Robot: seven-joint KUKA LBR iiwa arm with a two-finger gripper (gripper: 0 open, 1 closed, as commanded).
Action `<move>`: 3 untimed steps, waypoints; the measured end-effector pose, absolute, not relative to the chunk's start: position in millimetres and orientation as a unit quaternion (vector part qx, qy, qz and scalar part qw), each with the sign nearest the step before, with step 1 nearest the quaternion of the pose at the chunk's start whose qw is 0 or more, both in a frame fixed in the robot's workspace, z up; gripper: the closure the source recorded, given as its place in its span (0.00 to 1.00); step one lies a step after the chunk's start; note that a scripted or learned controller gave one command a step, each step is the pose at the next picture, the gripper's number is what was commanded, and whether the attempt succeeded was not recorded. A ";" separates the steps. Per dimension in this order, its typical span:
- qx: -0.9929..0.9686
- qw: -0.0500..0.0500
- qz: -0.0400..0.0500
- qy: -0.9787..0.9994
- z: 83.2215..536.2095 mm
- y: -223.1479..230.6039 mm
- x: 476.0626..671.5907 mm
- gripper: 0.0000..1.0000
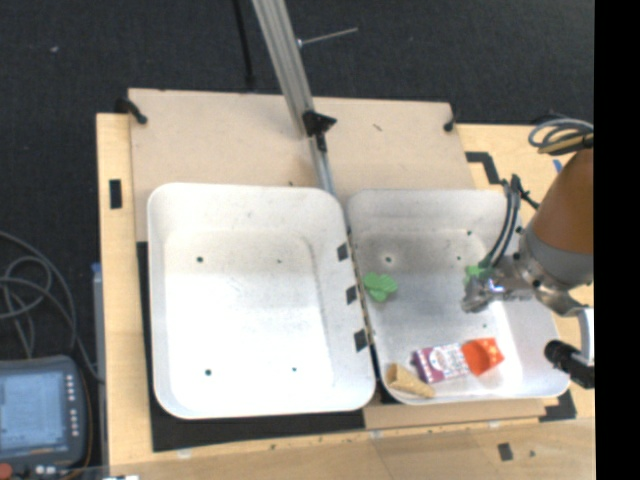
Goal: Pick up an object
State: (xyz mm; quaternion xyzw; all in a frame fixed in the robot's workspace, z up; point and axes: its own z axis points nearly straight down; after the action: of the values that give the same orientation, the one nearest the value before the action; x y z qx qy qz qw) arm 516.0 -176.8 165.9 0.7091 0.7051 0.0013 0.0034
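My gripper (482, 293) hangs over the right side of the right bin (430, 218), above bare bin floor. A small green thing sits at its tip; I cannot tell whether it lies between the fingers. A green object (379, 287) lies near the bin's left wall. Along the front of the bin lie a purple-and-white packet (440, 362), an orange object (483, 356) touching the packet's right end, and a tan piece (409, 379) by the front left corner. These three sit below and left of the gripper.
The left bin (250, 298) stands beside the right one, sharing a divider with black clips. A metal pole (290, 68) slants from the top down to the bins' back edge. A monitor (35, 418) sits at lower left.
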 end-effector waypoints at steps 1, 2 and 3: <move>0.706 0.004 0.002 0.708 213.4 -172.1 513.3 1.00; 0.706 0.002 0.000 0.708 210.1 -173.1 514.3 1.00; 0.704 0.001 0.001 0.710 206.4 -118.3 535.7 1.00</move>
State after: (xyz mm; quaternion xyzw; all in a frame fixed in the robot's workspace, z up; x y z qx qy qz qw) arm 535.7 -118.3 206.4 0.7044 0.7098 0.0014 0.0011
